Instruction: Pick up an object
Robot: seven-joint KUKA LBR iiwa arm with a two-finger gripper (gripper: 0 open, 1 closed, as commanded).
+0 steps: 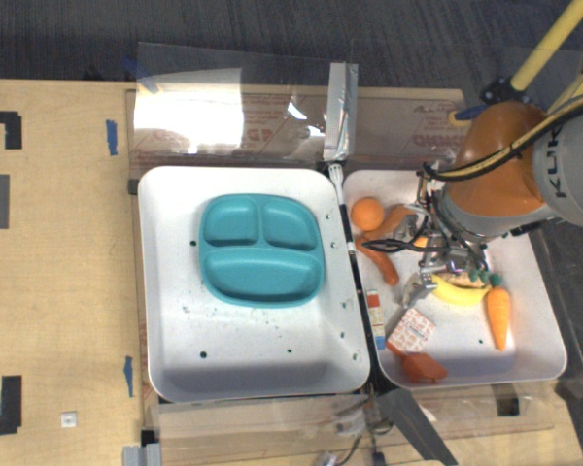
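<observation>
The right bin [534,357] holds several toy foods: an orange ball [367,213], a reddish carrot-like piece [381,260], a yellow banana [459,292], an orange carrot [498,316], a red-and-white packet [411,330] and a red piece [423,366]. My gripper [429,272] hangs low over the middle of this bin, just left of the banana and above the packet. Its metal fingers are a tangle against the clutter, and nothing is clearly lifted.
The left bin [175,348] holds a teal divided plate [262,248]. A clear plastic sheet and a taped upright [339,110] stand behind the bins. The arm's orange band [496,158] overhangs the right bin's back part.
</observation>
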